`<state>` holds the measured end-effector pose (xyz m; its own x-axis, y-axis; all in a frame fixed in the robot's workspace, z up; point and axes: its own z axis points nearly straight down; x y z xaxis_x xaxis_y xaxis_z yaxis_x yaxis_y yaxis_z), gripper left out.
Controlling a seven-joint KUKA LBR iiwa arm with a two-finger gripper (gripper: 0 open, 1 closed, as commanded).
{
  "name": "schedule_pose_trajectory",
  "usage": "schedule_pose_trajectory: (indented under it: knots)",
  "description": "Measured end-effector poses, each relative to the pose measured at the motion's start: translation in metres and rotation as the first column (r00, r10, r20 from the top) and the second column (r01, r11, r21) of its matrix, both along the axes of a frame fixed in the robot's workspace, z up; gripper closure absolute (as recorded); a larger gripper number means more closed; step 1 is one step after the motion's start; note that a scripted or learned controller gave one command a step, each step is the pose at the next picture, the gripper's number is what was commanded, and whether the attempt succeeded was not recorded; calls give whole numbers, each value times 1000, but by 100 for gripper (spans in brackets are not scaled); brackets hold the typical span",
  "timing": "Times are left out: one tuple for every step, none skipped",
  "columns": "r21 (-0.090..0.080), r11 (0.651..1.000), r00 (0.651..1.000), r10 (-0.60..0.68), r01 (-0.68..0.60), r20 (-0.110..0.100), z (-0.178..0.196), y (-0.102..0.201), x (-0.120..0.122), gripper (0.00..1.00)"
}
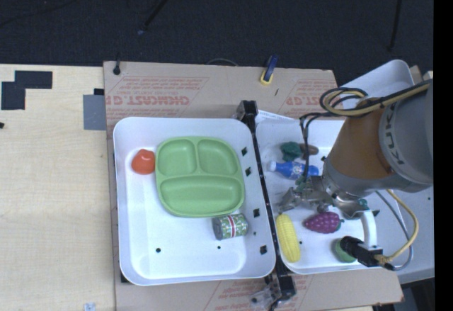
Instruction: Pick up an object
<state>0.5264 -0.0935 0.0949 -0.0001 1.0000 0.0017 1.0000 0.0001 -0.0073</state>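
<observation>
**Grey arm low over the right bin**

Grey and banded with orange, the arm [396, 139] reaches in over the right bin [322, 251], and the gripper [303, 198] sits low near that bin's middle. Whether it is wide or narrow cannot be told from this slant, and nothing can be seen held in it.

Just below the gripper a yellow corn cob [288, 237] lies along the bin's left wall. A purple bunch of grapes [322, 222] lies beside the cob on its right, close under the wrist. Just above the gripper is a blue object [287, 169], with a teal object [291, 150] beyond it. A round green thing [345, 251], partly hidden, sits near the bin's lower right corner.

In the left bin [177, 256] a green divided plate [199, 176] fills the middle. An orange cup [144, 161] stands just beside the plate's left edge, and a small can [231, 226] lies on its side below the plate's lower right corner
</observation>
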Motion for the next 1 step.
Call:
schedule_pose_trajectory:
  knots:
    - [0,1000,1000,-4,4,2,-8,0,-1,0]
